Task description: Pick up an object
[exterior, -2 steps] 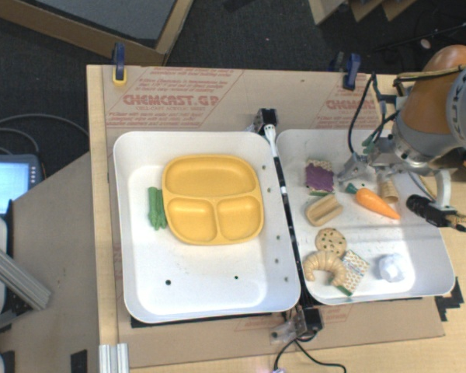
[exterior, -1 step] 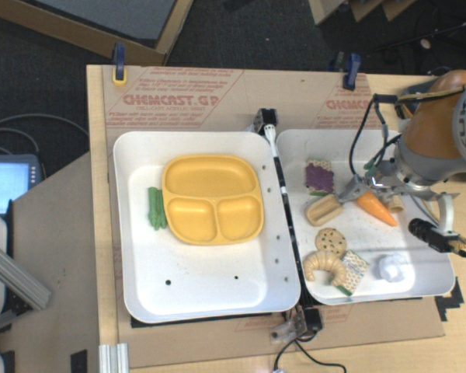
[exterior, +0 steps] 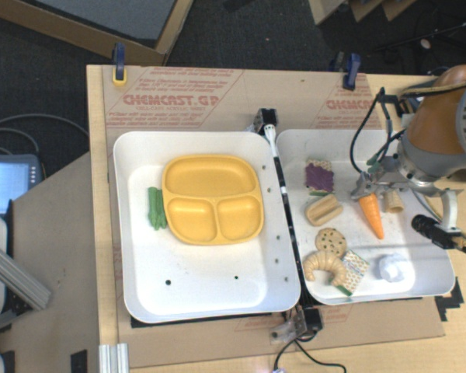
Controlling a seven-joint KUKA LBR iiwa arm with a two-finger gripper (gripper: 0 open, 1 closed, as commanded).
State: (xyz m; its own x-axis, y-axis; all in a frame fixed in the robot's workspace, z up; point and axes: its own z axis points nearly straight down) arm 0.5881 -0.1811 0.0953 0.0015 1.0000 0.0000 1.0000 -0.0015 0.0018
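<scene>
Whether the gripper (exterior: 379, 191) grips anything cannot be told; it sits low in the right bin (exterior: 443, 282), touching or just above the toy carrot (exterior: 371, 214). Nearby lie a bread roll (exterior: 323, 208), cookie (exterior: 330, 242) and croissant (exterior: 324, 264). The left bin (exterior: 186, 298) holds a yellow divided plate (exterior: 213, 199). Both rest on a cardboard-covered bench (exterior: 179, 95); dark carpet (exterior: 31, 76) surrounds it.

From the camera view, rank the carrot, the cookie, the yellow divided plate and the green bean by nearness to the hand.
Measured from the hand:
1. Carrot: right bin, directly beside the hand.
2. Cookie: right bin, toward its front.
3. Yellow divided plate: left bin, middle.
4. Green bean: left bin, beyond the plate's far side.
</scene>
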